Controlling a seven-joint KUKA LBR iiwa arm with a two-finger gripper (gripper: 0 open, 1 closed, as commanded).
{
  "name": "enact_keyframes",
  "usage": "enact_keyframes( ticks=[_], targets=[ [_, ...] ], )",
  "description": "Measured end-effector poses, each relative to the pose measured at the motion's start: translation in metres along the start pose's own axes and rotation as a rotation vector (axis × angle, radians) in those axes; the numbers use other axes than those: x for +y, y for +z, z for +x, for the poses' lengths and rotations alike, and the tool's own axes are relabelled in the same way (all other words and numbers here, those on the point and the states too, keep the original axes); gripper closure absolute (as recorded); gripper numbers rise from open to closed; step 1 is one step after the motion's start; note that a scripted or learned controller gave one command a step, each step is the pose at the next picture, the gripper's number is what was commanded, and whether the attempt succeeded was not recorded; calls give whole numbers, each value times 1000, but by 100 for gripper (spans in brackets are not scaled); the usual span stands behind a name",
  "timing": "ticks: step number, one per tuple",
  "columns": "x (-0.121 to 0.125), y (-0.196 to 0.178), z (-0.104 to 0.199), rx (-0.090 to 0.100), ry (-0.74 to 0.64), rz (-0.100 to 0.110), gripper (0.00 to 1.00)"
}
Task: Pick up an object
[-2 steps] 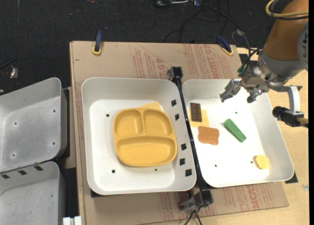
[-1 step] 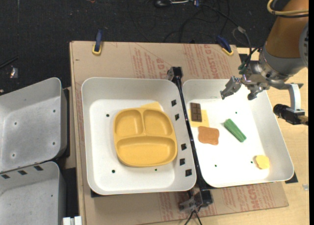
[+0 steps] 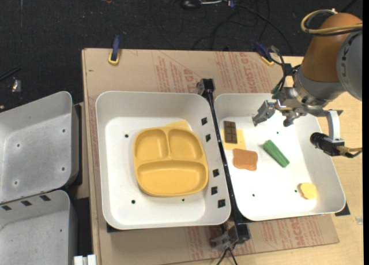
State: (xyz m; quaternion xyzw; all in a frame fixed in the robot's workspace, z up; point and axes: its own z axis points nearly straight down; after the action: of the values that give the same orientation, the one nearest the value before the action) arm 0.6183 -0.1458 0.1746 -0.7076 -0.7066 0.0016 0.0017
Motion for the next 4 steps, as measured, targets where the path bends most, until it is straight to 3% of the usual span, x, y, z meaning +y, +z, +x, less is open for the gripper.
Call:
enact_keyframes(
  ticks=[1, 2, 3, 4],
  targets=[
    [-6, 63, 4, 1, 0, 1, 0],
    [-6, 83, 5, 0, -1, -3, 0],
    [-5, 72, 4, -1, 0, -6, 100],
    [6, 20, 5, -2, -4, -11, 100]
  ],
)
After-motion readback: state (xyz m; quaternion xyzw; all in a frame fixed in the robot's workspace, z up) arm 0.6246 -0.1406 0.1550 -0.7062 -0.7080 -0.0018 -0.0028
